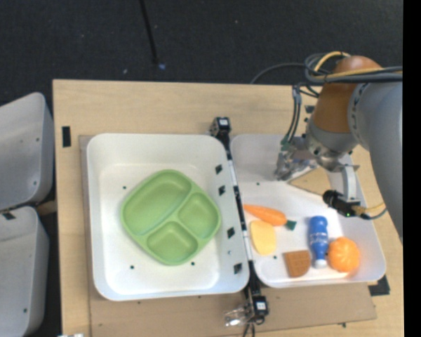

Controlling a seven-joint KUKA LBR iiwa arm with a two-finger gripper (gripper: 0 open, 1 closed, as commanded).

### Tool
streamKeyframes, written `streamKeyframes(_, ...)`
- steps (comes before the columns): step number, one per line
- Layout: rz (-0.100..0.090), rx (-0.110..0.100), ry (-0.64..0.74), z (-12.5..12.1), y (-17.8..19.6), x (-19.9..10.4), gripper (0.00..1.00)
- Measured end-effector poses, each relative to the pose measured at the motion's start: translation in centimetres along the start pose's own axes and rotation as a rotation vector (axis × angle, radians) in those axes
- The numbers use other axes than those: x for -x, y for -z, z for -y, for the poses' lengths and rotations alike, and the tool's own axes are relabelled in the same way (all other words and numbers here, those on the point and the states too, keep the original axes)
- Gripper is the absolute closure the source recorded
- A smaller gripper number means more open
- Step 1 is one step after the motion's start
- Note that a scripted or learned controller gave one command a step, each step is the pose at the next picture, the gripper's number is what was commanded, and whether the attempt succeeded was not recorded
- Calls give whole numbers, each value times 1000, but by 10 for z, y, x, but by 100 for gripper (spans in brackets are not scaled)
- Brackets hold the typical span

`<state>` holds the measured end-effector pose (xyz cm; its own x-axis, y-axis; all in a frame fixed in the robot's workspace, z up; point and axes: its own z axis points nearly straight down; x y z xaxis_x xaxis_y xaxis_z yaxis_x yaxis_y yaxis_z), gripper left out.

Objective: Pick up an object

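Observation:
In the right bin (pixel 259 156) lie an orange carrot (pixel 265 215), a yellow wedge (pixel 263 238), a brown square piece (pixel 297 263), a blue and white bottle (pixel 318 240) and an orange fruit (pixel 344 254). My gripper (pixel 289 168) hangs low over the bin's far part, above and behind the carrot, with nothing visible between its fingers. The grey arm with its orange band (pixel 337 104) rises behind it on the right.
The left bin (pixel 105 258) holds a green divided plate (pixel 171 216). A divider with black clips (pixel 233 209) runs between the bins. A black cable and connector (pixel 340 203) hang beside the gripper, over the right bin's right side.

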<state>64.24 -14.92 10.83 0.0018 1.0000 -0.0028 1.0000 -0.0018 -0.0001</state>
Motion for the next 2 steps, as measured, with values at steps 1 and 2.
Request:
streamKeyframes(1,-3,1,-1,0,40,0,100)
streamKeyframes(2,-1,3,-3,4,101,4,100)
